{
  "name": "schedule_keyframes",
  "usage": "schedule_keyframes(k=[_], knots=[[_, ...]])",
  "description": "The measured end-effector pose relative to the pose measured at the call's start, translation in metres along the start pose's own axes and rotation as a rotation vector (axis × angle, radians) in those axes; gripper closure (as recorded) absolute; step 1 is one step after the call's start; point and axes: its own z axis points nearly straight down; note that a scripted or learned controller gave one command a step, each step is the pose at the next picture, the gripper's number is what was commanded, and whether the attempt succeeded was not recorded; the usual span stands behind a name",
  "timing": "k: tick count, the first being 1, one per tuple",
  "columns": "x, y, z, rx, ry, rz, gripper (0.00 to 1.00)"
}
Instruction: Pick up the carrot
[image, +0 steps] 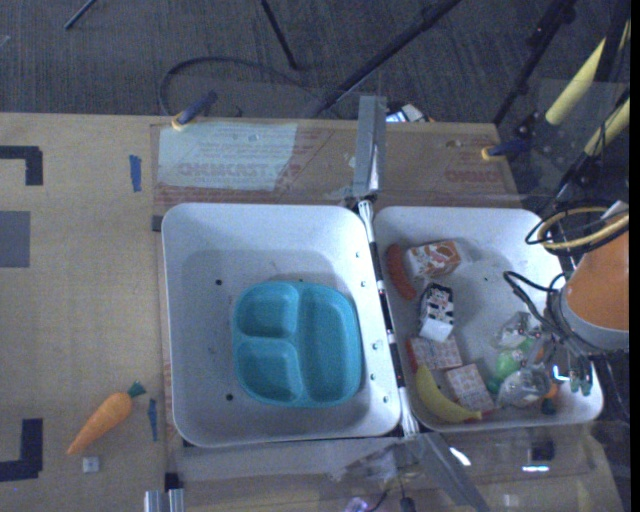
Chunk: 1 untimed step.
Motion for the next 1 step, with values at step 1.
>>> schedule_keyframes(k=[1], knots=[[-0.0036,-0.0148,-0.0182,-0.002,0.001,-0.054,0.0]])
